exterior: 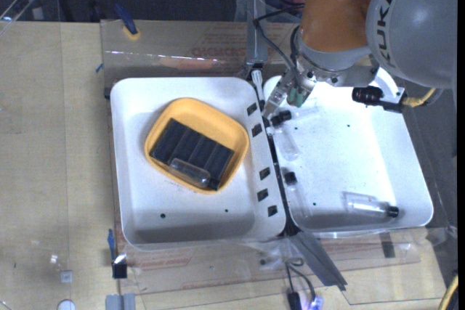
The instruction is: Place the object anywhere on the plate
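My gripper (280,107) hovers low over the right bin's (407,149) inner edge; whether it holds anything, I cannot tell. A clear tube (369,204) lies well behind it; the yellow plate (161,128) waits opposite, left.

I see smooth white plastic bins (138,218), a matt yellow plate (231,128) holding a black ribbed block (190,144), clear glossy tubes (369,204), and a pale wood bench (51,156).

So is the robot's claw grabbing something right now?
Gripper: cannot be told; it hangs over the left edge of the right shallow white bin.
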### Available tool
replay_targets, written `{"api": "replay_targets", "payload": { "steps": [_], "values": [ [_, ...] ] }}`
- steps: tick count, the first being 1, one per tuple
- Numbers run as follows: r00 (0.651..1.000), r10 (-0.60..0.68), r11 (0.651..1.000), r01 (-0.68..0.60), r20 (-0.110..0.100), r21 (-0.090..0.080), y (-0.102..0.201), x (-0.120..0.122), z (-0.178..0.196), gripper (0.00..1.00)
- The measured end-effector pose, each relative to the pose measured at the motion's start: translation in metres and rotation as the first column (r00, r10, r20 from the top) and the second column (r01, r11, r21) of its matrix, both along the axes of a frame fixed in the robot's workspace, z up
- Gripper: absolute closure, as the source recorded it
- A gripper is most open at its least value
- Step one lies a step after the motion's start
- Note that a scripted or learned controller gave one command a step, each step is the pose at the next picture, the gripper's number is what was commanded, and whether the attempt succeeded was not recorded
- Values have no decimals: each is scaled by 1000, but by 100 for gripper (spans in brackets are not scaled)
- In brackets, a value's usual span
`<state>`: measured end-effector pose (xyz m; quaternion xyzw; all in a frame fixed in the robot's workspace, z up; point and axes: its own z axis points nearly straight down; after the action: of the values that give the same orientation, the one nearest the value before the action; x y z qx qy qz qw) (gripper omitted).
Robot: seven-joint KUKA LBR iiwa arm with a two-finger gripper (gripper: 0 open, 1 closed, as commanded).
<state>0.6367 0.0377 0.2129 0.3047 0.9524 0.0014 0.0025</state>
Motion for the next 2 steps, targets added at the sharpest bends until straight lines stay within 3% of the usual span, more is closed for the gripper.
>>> {"api": "replay_targets", "payload": {
  "steps": [1,2],
  "values": [
    [970,243,970,-243,-5,0,55,-6,-24,100],
    [908,419,908,-419,-5,1,80,-78,-69,100]
  ]
}}
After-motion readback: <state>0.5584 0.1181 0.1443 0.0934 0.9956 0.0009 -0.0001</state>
